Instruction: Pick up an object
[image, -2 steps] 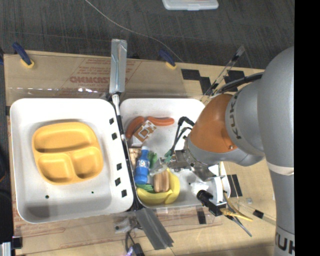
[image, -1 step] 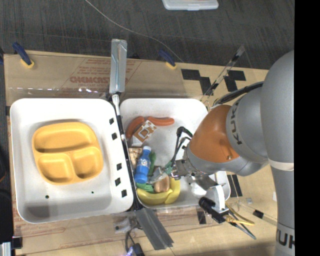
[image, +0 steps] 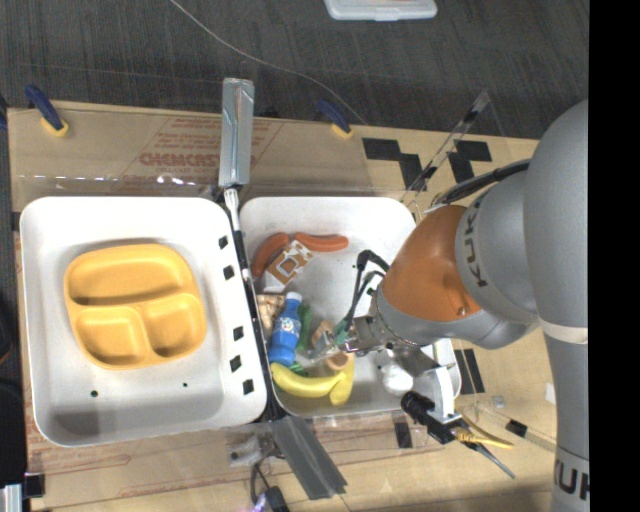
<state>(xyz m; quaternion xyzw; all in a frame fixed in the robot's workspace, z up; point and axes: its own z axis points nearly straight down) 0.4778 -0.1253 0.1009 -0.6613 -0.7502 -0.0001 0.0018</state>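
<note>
Your gripper (image: 340, 350) hovers just right of the banana (image: 312, 382), jaw state untellable. Banana is soft and curved; take it mid-body, gently.

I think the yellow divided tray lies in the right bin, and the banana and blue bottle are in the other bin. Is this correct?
Not quite. The camera view shows the yellow divided tray in the left bin; the banana and blue bottle lie in the right bin.

We get bright, even overhead light; the white bins (image: 120, 420) glare slightly, soft shadows pool under the arm (image: 500, 270), and the focus is mildly soft, grainy throughout.
</note>
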